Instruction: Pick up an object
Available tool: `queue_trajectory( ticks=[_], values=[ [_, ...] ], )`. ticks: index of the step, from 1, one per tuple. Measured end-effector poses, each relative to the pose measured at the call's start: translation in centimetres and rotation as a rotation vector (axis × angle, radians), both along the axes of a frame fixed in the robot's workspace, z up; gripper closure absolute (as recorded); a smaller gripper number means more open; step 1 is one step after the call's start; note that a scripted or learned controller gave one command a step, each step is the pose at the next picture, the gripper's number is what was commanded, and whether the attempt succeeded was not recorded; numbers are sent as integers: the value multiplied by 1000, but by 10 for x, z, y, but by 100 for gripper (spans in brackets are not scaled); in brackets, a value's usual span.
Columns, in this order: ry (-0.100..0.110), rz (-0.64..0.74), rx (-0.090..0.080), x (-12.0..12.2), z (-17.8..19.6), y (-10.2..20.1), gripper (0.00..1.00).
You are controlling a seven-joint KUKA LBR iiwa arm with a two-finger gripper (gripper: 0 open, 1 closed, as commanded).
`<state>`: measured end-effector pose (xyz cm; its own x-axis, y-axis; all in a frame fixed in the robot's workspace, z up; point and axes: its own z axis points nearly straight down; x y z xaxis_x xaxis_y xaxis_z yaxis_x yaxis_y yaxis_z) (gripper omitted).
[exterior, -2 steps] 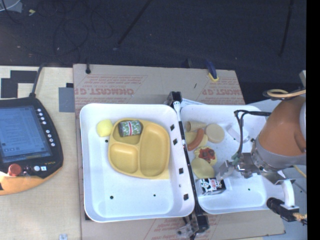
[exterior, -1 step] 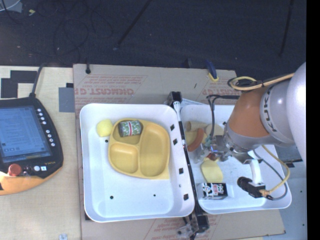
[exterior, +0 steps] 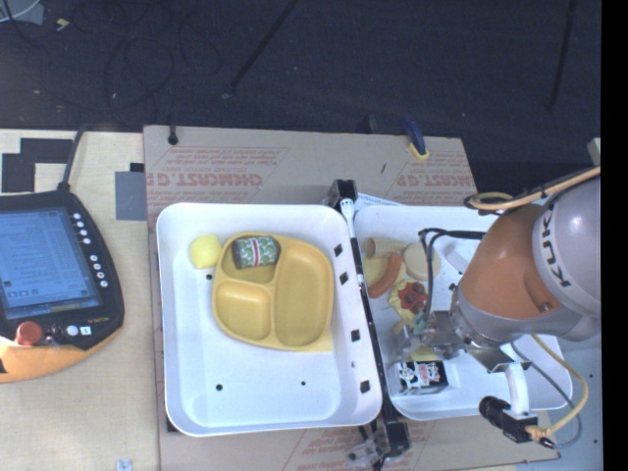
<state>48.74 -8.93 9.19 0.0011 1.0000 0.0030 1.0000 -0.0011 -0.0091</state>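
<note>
In the right bin (exterior: 559, 386) several small objects are lying close together: a reddish sausage-shaped piece (exterior: 383, 274) near the wall between the bins, a pale round piece (exterior: 419, 260) just beside it, a red and yellow item (exterior: 410, 297) below them, and a small black and white carton (exterior: 423, 375) near the front edge. The gripper (exterior: 424, 334) is hanging over this group, between the red and yellow item and the carton, but I cannot tell how its tool is set, because the wrist is covering it. The grey and orange arm (exterior: 515, 273) is reaching in from the right and is hiding a large part of this bin. In the left bin (exterior: 186, 381) a yellow divided tray (exterior: 280, 297) is lying, with a small green and red can (exterior: 255, 252) sitting in its upper left compartment, and a yellow ball (exterior: 204, 251) is resting just beside the tray. Both bins are standing on a brown cardboard sheet (exterior: 294, 165) on the light wooden bench (exterior: 78, 410). A control tablet (exterior: 49, 268) with a lit screen is lying at the left, and dark floor with cables (exterior: 147, 47) is showing behind
</note>
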Motion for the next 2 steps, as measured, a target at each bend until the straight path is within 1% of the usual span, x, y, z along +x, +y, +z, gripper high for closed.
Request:
queue_trajectory(
  ticks=[1, 2],
  values=[
    [-2, -5, 0, 3, 10, -1, 100],
    [-18, 8, -1, 53, 101, 52, 100]
  ],
)
